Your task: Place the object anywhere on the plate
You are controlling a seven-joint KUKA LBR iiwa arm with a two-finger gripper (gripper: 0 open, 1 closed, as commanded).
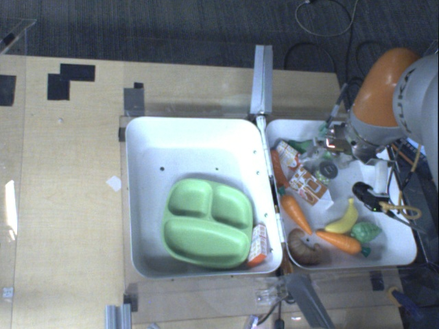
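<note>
The green plate [208, 221], split into three compartments, lay in the left bin [147, 149], toward its near side. A small packet [258, 242] with an orange end leaned between the plate's right edge and the bin's right wall, touching the plate but not resting on it.

The right bin [405, 252] held the clutter. A carrot [295, 213] lay near its left wall, pointing toward the near side, with a second carrot [339, 242] further right near the front. A banana [344, 218] sat just above that second carrot, touching it or nearly so. A brown round thing [305, 246] (perhaps a coconut or a kiwi, too blurred to say) sat in the near left corner. A small green leafy item [365, 232] lay just right of the banana. A printed carton [306, 182] sat in the middle of the bin, with a red-orange item [277, 167] along the left wall beside it.

The arm [398, 94] reached in from the right, its orange band over the far right corner of the bin. The claw [328, 157] hung over the far part of the right bin, just above the carton. How far open it was, and whether it had hold of anything, I could not tell, as the wrist hid it.
</note>
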